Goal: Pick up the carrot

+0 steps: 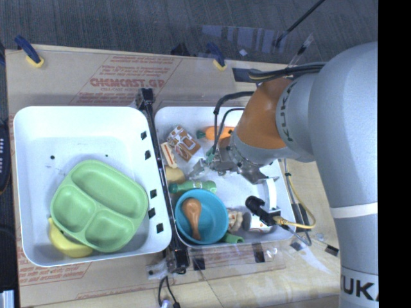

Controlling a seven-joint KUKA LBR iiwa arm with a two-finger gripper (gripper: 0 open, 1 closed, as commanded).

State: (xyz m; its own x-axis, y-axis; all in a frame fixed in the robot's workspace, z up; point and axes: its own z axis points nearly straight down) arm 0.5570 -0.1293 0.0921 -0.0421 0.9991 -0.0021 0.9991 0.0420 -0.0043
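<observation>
While the hand (215,162) hangs over the right bin (192,117), grip state indiscernible, the carrot (218,133) lies at its 12 o'clock.

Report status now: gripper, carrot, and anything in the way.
Gripper low in right bin, holding nothing seen. Carrot by far wall, partly behind wrist. Patterned box and green bottle crowd nearby.
</observation>
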